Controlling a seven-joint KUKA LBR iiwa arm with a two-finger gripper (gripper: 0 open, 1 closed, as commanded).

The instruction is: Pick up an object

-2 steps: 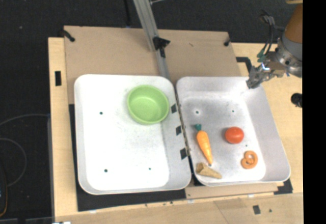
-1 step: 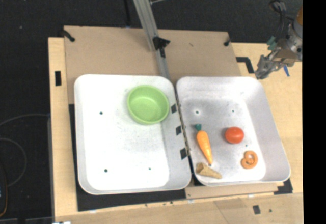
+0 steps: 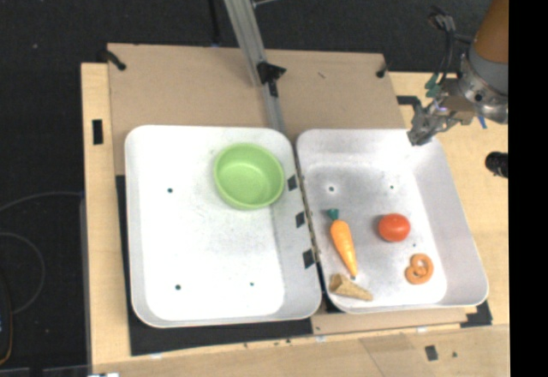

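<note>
Two white bins sit side by side on the bench. The left bin holds a green bowl, upright, toward its far right corner. The right bin holds four small things, all in its near half: a carrot lying lengthwise near the left wall, its green top pointing away; a pale wedge just beyond the carrot's tip, by the near-left corner; a tomato to the right of the carrot, apart from it; and a small orange ring, like a pretzel, nearer the front and a little right of the tomato. None of the four touches another, save that the carrot tip and the wedge come very close.

From the right the arm reaches in, and its gripper hangs over the far right corner of the right bin, well apart from all the objects. From where I stand it looks dark and small against the rim, and I cannot tell whether its jaws are apart or together. Nothing is seen between them.

A metal pole slants up from the far edge between the bins.
</note>
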